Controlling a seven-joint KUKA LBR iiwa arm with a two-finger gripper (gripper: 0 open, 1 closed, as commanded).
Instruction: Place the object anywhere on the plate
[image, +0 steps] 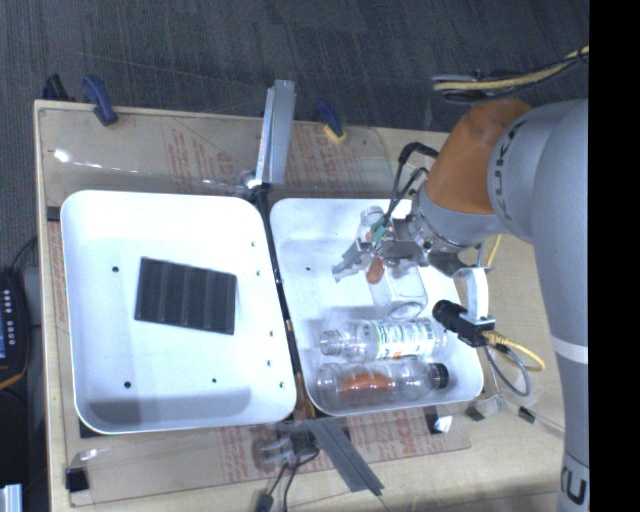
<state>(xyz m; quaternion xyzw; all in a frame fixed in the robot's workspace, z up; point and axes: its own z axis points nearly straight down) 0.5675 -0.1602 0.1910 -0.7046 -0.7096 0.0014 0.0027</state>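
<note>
Desk (60, 160): one wooden-looking top under a clear sheet; faint reddish printing runs along its edges, too small to read.
Clamps (98, 98): three blue ones at the far edge of the desk.
Bins: two, side by side, touching along the middle.
Left bin (90, 380): holds one dark ribbed rectangular plate (186, 295), lying flat near its middle.
Right bin (300, 230): holds three clear items, two bottles and one cup.
Bottles: one with a white label (385, 340), lying on its side, label text not legible; just in front of it, one with an orange patch inside and a dark cap (380, 381), also on its side.
Cup (398, 292): one clear cup, just behind the bottles.
Pincer (372, 252): one, over the far part of the right bin, just above the cup; whether its fingers are apart or together cannot be told.
</note>
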